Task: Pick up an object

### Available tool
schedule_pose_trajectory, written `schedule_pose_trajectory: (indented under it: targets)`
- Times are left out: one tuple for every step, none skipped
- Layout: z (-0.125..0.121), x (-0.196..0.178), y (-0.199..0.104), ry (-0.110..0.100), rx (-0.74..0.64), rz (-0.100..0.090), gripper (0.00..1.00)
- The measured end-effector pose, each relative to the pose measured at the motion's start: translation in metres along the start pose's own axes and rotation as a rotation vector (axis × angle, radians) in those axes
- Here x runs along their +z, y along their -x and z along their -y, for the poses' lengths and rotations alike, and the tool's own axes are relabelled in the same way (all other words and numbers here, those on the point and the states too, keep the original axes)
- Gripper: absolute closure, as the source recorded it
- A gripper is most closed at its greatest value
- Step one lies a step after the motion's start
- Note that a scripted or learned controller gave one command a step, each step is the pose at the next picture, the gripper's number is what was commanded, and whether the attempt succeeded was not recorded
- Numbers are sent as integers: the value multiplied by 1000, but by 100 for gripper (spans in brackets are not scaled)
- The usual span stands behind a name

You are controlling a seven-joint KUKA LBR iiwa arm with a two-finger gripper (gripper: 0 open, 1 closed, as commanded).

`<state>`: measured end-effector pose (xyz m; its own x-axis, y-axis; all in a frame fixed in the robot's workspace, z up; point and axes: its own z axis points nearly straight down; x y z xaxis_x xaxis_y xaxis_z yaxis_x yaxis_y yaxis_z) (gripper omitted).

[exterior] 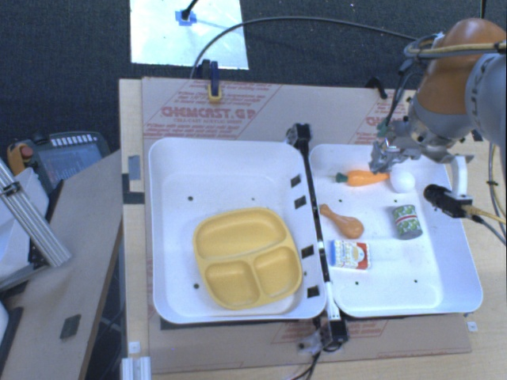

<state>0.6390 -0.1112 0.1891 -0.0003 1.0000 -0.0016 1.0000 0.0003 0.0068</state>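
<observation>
The gripper (383, 158) hangs at the back of the right bin (451, 291), just above the carrot (366, 178), which lies flat beside a white egg (402, 181); whether it is released or clenched cannot be told. The carrot looks like a light, rigid, smooth plastic toy, likely best pinched across its thicker middle, since its taper could slip.

This looks like a robotics lab: two shallow white plastic bins (238, 153) sit on a taped-down cardboard sheet (238, 105), loose black cables (317, 24) trail over dark carpet, and a grey teach pendant (67, 161) rests at the left.
</observation>
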Motion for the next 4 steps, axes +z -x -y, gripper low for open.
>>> schedule_pose_trajectory:
  targets:
    - [-2, -41, 0, 0, -3, 0, 100]
    - [2, -50, -49, -4, -9, -3, 100]
    - [-1, -44, -107, -5, -10, -4, 100]
    - [13, -38, -169, -7, -10, -4, 100]
